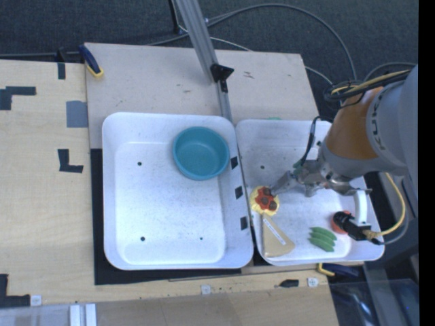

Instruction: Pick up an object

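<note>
The gripper is low in the right bin, just above a yellow and red toy; I cannot tell its state. A teal bowl sits in the left bin. A green object lies near the right bin's front edge.

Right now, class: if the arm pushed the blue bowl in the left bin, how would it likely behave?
The blue bowl sits upright on its base, so it would probably slide rather than roll. It looks like thin plastic, likely light. Its round, smooth rim could slip from the fingers.
</note>
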